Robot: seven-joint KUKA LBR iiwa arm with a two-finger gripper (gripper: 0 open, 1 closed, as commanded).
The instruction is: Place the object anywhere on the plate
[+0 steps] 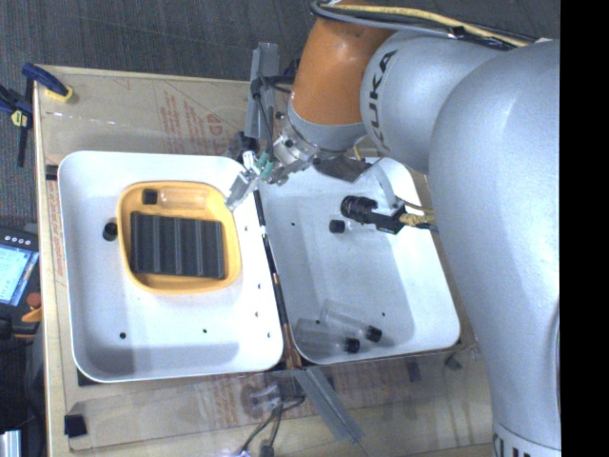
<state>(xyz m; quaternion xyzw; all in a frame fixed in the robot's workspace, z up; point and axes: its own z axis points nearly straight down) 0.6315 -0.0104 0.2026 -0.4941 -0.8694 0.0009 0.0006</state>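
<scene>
Two shallow white bins sit side by side on the bench. The left bin [95, 350] holds a yellow plate [181, 190] with a dark ridged middle. A small black piece [149, 196], which I take for the task's object, rests on the plate's rim at its far left corner. A second small black bit [110, 229] lies on the bin floor just left of the plate, not touching it. Moving right, the gripper [240, 187] hangs over the far right corner of the left bin, near the plate's corner and next to the wall where the bins meet. From here I cannot tell how far open it is, or whether it has hold of anything. The grey arm [457, 112], with its orange band [333, 65], leans in over the right bin [419, 303]. At that bin's near edge lie a clear plastic thing [333, 314] and two small black bits [373, 333] close together beside it.
</scene>
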